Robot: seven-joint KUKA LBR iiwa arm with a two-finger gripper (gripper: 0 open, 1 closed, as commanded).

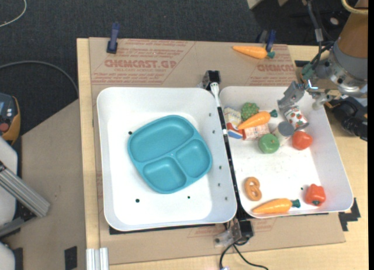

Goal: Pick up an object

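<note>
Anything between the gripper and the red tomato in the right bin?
Not directly. The gripper hangs up-left of the red tomato, with a small patterned can and a grey disc just beside that path, close enough to be bumped.

A teal divided plate (169,153) lies in the white left bin (114,163), left of centre. The white right bin (336,163) holds orange carrots (272,206), a red tomato (301,139), a red pepper (315,194), a green apple (269,143) and a tan pretzel (252,187). Red lettering marks the brown board (175,55) at the top.
</note>
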